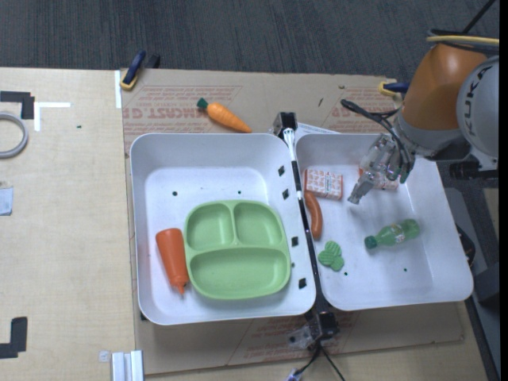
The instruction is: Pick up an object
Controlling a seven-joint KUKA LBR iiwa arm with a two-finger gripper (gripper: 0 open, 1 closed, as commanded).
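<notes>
From above, my tool (367, 182) hangs over the right bin (444, 213); I cannot tell how it stands. Beneath lie a glossy green plastic bottle (392, 235), a flat printed packet (324, 183), a smooth sausage (314, 215) and a knobbly green toy (332, 255).

Arm (468, 94) cut off at right edge.

Gripper (373, 177) low, tilted left

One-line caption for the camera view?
Gripper hovers in right bin near box and bottle; green tray sits in left bin.
</notes>
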